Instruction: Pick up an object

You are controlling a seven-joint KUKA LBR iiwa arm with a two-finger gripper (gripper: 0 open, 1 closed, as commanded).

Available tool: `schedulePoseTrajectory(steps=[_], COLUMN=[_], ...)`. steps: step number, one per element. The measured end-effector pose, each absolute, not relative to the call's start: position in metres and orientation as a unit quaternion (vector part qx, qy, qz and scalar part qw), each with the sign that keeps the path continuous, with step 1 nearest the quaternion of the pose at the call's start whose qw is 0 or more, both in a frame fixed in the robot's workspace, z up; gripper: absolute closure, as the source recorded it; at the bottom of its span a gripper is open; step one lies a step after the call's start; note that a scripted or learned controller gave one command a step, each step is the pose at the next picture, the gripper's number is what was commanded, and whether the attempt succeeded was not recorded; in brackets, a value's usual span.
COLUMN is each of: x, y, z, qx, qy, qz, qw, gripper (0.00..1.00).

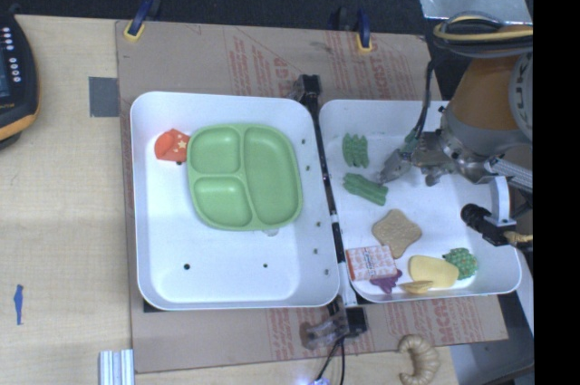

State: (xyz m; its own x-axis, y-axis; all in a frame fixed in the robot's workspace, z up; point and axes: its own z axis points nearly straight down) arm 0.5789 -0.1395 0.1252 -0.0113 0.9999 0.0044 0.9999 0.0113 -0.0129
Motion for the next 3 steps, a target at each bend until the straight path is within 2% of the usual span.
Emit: schedulePoseTrajectory(steps=[1, 2, 3], x=[0.531, 0.606, 0.660], y=[-0.121, -0.118, -0.155], z=[0.107, 0.126, 0.095], qx=[-0.706, -0.705, -0.705], qy=[-0.708, -0.709, -0.709], qz=[0.0028, -0.0014, -0.0008], qw=[0.005, -0.002, -0.003], gripper=[0.00, 0.00, 0.00])
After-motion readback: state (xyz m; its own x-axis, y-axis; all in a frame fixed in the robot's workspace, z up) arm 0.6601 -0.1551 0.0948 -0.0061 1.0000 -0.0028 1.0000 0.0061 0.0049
